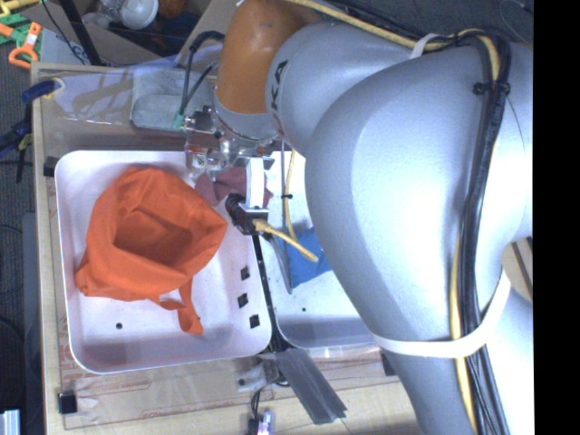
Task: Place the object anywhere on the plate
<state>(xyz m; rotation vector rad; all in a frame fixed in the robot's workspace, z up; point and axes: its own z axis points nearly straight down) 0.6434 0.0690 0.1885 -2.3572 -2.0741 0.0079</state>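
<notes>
The arm (408, 170) is the largest item in view: its grey housing covers most of the right half of the picture and hides most of the right bin (322, 329). An orange band (249, 57) sits above the wrist, near the top centre. The left bin (77, 343) is white and shallow and lies on the bench (163, 392). An orange cloth bag (149, 234), crumpled, with its mouth open upward, occupies the centre of the left bin. One strap trails from it toward the bin's lower edge. The tool (216, 157) is positioned at the upper right corner of the left bin, just beside the top edge of the bag. Whether it is spread or pressed together cannot be determined, as the wrist hardware obscures it. A blue flat item (304, 256) lies in the right bin, partly under the arm. A yellow cable (288, 241) crosses above it. No plate can be identified.
</notes>
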